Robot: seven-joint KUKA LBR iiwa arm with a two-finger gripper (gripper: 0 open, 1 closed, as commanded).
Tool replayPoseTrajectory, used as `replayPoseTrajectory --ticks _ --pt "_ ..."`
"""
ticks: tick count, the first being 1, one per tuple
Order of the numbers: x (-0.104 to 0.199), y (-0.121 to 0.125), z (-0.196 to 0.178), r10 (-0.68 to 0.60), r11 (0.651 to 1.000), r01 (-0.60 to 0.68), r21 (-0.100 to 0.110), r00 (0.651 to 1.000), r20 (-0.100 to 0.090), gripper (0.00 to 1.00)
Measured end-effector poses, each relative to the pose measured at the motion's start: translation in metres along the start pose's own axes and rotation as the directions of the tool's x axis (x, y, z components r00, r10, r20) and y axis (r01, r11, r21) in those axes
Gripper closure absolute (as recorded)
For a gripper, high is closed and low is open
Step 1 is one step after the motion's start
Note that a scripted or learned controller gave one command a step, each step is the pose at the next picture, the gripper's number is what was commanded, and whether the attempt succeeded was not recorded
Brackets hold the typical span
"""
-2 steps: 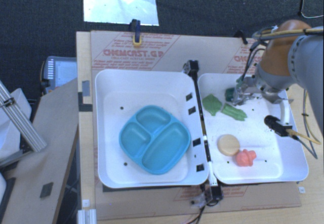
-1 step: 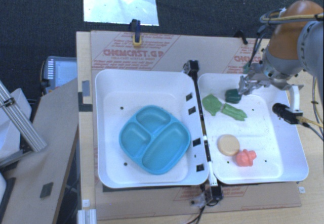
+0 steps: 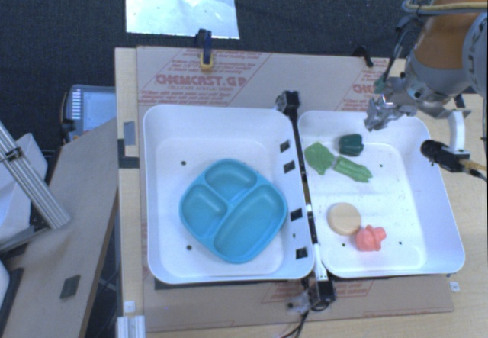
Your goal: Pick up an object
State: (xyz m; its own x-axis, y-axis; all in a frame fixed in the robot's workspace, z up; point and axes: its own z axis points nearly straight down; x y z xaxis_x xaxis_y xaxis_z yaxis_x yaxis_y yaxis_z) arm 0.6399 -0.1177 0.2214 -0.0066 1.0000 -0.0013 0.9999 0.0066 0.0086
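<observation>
**White bins, nothing lifted yet**

Pink is the colour nearest the camera: a small pink toy [image 3: 370, 238] lies at the front of the right bin [image 3: 435, 249], touching or just beside a tan disc [image 3: 344, 218]. Neither is held. Beyond them, towards the middle of that bin, sits a green pod [image 3: 351, 169] with a lighter green leaf [image 3: 319, 157] just beside it on the divider side, and a dark green pepper [image 3: 351, 144] a little farther back. All five things rest on the bin floor, so I judge the pick as not yet made; the whole of the grasp and lift is left to do.

Across the divider, the left bin [image 3: 164, 146] carries a blue tray [image 3: 232, 210] with three compartments, lying flat and untouched.

Farthest back, over the rear edge of the right bin, hangs the pincer [image 3: 379, 115] under the grey and orange arm [image 3: 446, 31]. It is above the bin rim, near the pepper but apart from it, and nothing shows between its tips. Its tips are small and blurred against the cardboard, so I cannot tell whether they are apart or together. The pepper is the nearest candidate, in my judgement, and the pincer would need to come down and forward to reach it.

Both bins stand on a cardboard sheet [image 3: 229, 77] on the surface.
</observation>
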Motion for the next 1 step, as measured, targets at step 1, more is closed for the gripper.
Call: replayPoseTrajectory --ticks 1 --pt "0.0026 -0.0009 -0.045 0.0 1.0 0.0 0.001 1.0 0.0 1.0"
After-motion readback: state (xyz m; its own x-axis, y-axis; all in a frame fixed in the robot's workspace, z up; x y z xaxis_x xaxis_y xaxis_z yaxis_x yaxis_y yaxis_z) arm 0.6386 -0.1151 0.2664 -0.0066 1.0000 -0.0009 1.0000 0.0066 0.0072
